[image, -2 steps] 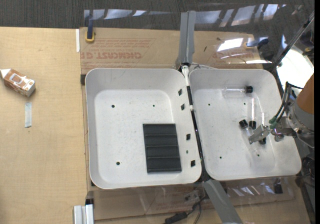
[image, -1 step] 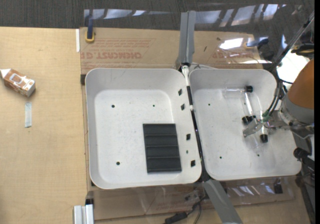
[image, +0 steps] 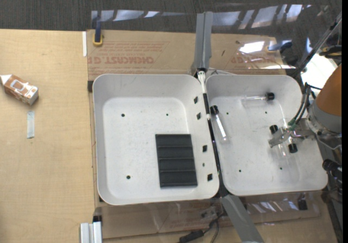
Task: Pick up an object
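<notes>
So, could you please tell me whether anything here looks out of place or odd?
Mostly tidy. One oddity: a small carton lies tilted on the bench, well left of both bins. The black block sits squarely in the left bin, and the tool is over the right bin.

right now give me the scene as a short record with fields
left bin: holds a black ribbed block, lying flat toward the front right
right bin: holds clear tubes with black caps, one near the back, one by the left wall
gripper: low over the right bin's right side, among clear tubes
grip: cannot tell
bench left: small carton
</notes>
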Robot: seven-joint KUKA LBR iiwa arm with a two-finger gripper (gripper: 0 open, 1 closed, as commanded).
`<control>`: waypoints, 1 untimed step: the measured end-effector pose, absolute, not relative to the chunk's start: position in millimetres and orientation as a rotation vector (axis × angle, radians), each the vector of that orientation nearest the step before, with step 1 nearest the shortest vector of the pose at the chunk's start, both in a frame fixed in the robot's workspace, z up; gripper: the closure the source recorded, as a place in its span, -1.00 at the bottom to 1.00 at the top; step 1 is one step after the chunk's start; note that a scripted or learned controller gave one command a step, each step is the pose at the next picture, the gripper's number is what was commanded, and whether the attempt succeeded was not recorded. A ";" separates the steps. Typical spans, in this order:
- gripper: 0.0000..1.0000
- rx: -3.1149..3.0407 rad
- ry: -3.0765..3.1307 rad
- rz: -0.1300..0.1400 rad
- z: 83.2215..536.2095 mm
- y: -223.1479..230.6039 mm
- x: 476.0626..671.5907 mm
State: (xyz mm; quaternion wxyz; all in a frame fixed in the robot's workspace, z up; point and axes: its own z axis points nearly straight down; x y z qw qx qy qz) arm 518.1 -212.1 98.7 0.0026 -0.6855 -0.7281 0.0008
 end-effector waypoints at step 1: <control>1.00 -2.232 -2.210 0.003 195.4 -176.7 546.9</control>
